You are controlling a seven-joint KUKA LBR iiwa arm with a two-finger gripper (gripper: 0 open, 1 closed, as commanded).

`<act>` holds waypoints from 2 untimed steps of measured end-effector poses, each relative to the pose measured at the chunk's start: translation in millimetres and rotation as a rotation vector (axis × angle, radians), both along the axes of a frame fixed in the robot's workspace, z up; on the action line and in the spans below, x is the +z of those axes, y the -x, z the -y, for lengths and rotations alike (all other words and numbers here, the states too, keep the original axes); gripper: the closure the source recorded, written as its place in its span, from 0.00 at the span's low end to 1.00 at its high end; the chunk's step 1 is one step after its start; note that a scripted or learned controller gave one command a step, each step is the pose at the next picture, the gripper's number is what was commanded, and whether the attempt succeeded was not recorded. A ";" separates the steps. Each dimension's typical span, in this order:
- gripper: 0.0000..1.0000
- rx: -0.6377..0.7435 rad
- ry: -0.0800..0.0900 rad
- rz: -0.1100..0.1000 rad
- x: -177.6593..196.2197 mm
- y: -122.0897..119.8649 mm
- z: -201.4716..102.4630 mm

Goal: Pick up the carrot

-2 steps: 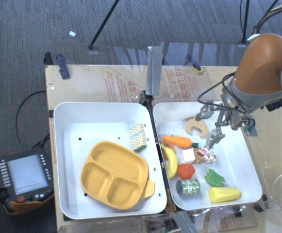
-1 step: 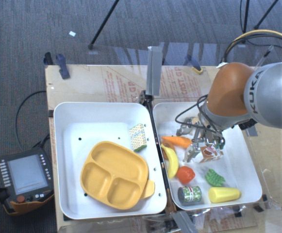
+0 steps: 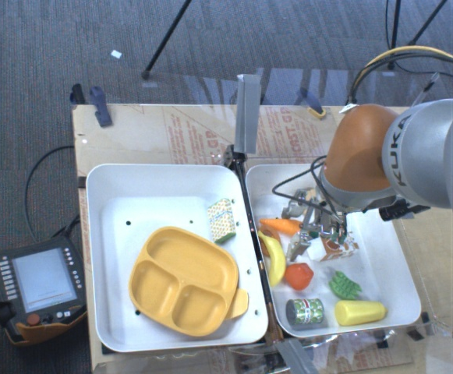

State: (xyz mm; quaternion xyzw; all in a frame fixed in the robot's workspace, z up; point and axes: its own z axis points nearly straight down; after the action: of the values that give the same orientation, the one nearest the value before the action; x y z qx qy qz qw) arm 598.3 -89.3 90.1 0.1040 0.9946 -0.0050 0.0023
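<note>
Carrot [image 3: 281,226] lies just left of the gripper [image 3: 313,232]; its grip state seems unreadable.

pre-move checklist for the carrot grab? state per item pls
1. Target located: the small orange carrot lies in the right white bin, near its left wall. ok.
2. Two-finger gripper over the carrot: it sits just to the carrot's right, not over it. not ok.
3. Carrot between the fingers: not ok.
4. Finger opening: cannot tell.
5. Clearance: the yellow banana lies right below the carrot, the red tomato-like piece close by. not ok.
</note>
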 end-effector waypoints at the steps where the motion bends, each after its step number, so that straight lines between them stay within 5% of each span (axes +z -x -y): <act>1: 0.00 -0.333 0.007 0.008 1.8 -14.9 7.6; 2: 0.00 -0.562 -0.011 -0.003 -2.9 33.0 -1.5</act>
State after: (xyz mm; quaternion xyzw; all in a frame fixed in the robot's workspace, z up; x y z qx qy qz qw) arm 565.2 -87.7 87.2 0.3759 0.9267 -0.0004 -0.0010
